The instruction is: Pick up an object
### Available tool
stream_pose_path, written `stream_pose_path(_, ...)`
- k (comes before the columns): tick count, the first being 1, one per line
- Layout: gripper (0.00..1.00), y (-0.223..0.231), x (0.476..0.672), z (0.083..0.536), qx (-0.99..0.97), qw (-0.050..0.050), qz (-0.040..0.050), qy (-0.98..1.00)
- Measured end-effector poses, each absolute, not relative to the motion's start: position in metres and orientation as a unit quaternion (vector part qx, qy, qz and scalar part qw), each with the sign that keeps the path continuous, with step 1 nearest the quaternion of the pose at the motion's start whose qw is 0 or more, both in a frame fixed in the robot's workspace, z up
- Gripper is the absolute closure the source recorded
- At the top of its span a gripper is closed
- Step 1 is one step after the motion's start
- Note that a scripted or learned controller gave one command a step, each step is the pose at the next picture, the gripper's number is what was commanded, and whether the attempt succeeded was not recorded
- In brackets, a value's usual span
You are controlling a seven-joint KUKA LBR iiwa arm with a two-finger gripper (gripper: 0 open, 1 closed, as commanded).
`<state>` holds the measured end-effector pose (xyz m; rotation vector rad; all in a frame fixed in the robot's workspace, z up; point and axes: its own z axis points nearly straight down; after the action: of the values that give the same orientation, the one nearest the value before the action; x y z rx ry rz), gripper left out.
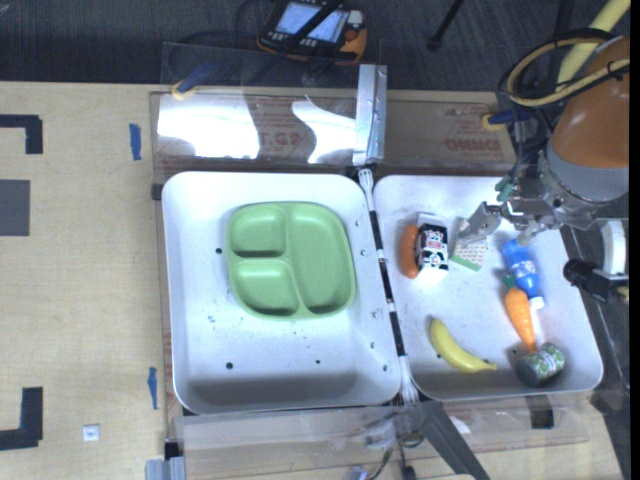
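Progress: early, nothing picked up yet as far as visible. Gripper hangs over upper part of right bin, just above a small pale card/packet; nothing visibly between jaws. Jaws look a bit apart but blurry, can't tell for sure. Candidate objs all lying on right bin floor: orange thing touching a black-and-white carton, blue bottle, carrot, banana, dark green lump near front corner. Left bin has green divided plate. Judgement: still to do = descend, close, lift. Nearest target prob. the packet.
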<state>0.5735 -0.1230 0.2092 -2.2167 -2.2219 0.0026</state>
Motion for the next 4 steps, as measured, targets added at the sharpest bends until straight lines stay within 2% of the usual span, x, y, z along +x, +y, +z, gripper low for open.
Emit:
stream_pose_path(1, 0.00, -0.092, 0.602, 0.110, -0.734, 0.000, 0.0002, -0.679)
stream_pose_path(2, 0.00, -0.093, 0.607, 0.094, -0.695, -0.006, -0.0035, -0.719)
stream_pose_path(3, 1.00, -0.095, 0.609, 0.105, -0.696, -0.010, -0.0049, -0.718)
stream_pose_path(4, 1.00, -0.039, 0.624, 0.183, -0.668, 0.000, 0.0005, -0.744)
